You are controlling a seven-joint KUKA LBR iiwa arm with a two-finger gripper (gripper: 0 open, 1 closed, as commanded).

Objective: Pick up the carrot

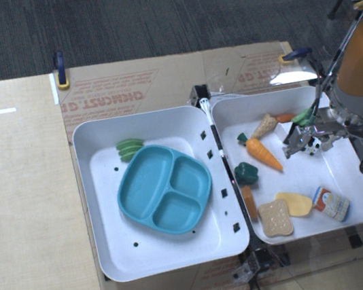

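Carrot (263,152) lying in the right bin (352,177), toward its left side, long axis diagonal: green-topped thick end up-left, tapered tip down-right. Dark green broccoli-like piece (245,173) just below-left of it; pale beige piece (265,125) just above. Hand (296,144) just right of the carrot, apart from it, nothing between the fingers; open or clenched, cannot tell. Blue divided plate (165,189) in the left bin (103,209).

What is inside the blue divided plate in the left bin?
Nothing shows in the blue plate: all three compartments look bare. A green item lies beside its upper edge. The bin floor beneath the plate is covered.
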